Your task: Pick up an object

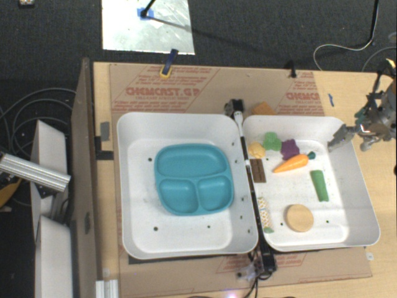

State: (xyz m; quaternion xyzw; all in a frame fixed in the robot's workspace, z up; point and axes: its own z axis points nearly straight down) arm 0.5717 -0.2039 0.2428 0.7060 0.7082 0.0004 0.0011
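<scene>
Fingers (338, 138) at right bin (360, 185) far rim, state unclear; carrot (291, 162) well apart.

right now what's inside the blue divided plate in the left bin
No object is visible in the blue three-compartment plastic plate; all three wells show bare. It lies flat in the left shallow white bin, covering whatever bin floor lies beneath it.

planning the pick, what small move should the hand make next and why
Probably slide the hand left and down over the right bin, toward the carrot. It sits at the bin's right rim, apart from every toy, so nothing is within its grasp yet.
</scene>
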